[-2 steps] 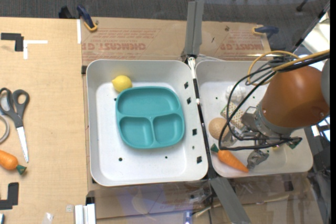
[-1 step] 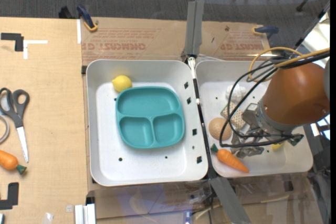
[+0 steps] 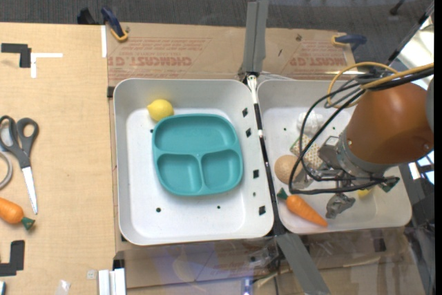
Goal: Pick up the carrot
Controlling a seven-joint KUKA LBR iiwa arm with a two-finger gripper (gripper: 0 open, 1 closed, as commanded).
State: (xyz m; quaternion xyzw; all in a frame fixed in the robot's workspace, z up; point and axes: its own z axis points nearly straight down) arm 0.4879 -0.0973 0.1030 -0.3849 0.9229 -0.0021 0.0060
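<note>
An orange carrot [image 3: 304, 210] with a green stem end lies near the front edge of the right bin [image 3: 387, 221], pointing front-right. My gripper [image 3: 339, 205] hangs low over the bin floor just right of the carrot's thin tip, under the arm's orange band [image 3: 388, 122] and a tangle of black cables. The carrot rests on the bin floor beside the gripper, and I cannot tell whether they touch. A second carrot [image 3: 11, 211] lies on the wooden bench at the far left, outside both bins.
A beige egg-shaped item [image 3: 285, 168] sits just behind the carrot, and a small yellow piece [image 3: 364, 193] shows right of the gripper. The left bin [image 3: 131, 204] holds a teal divided plate [image 3: 198, 153] and a lemon [image 3: 160, 109]. Scissors [image 3: 21, 148] lie on the bench.
</note>
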